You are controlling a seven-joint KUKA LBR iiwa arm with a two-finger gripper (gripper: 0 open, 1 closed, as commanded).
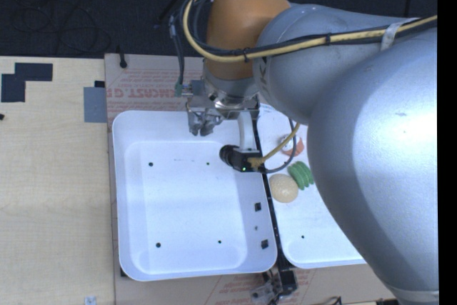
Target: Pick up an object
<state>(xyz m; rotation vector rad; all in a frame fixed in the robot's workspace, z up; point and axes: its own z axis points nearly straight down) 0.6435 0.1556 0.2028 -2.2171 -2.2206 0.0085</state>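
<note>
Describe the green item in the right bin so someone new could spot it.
Start at the right shallow white bin, partly covered by the grey arm. Near its left wall, two small objects sit touching: a pale cream egg-shaped object and, just up-right of it, the ridged green plastic piece. It is the green one with ribs.

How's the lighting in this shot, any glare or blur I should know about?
Camera view: lighting is even and bright on the left bin; the arm shows soft highlights and, being close to the lens, looks slightly soft; the backdrop above the bench is nearly black; the gripper casts little shadow; the egg and green object are sharp enough.
</note>
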